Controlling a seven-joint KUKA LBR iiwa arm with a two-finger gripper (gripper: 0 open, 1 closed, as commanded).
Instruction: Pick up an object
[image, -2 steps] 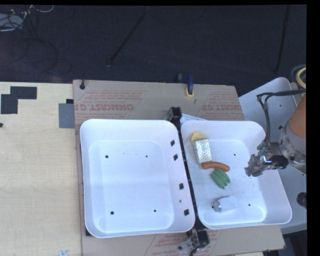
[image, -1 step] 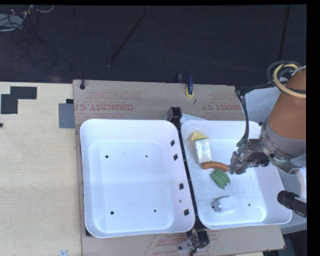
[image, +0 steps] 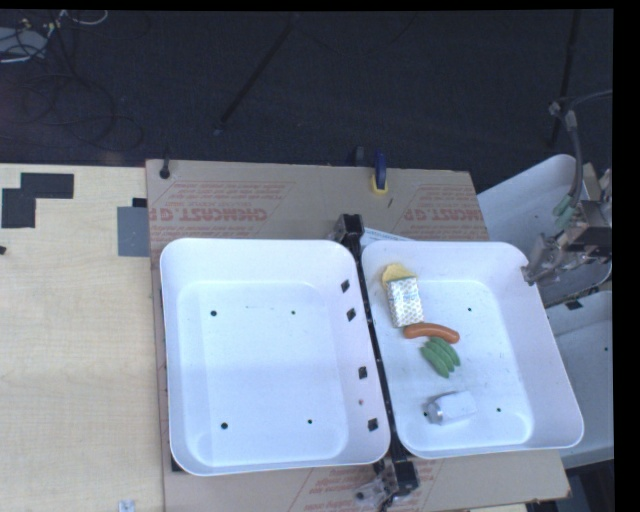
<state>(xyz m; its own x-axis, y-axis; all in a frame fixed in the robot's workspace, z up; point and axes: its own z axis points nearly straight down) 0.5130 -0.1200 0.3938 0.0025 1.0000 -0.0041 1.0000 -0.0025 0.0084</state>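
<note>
The right bin (image: 545, 400) holds several small objects. A yellow piece (image: 397, 271) lies at its far left, touching a silvery patterned packet (image: 405, 300) just in front of it. An orange-red sausage shape (image: 431, 332) lies near the middle, with a green leafy piece (image: 440, 356) right below it. A white and grey cylinder (image: 450, 407) rests toward the front. My gripper (image: 548, 262) hangs at the bin's far right rim, well apart from all of these objects.
The left bin (image: 180, 300) sits beside the right one, with black clips along the divider (image: 365, 340) between them. Both rest on a cardboard sheet (image: 260, 195). A blue and yellow clamp (image: 379, 172) stands at the back edge.
</note>
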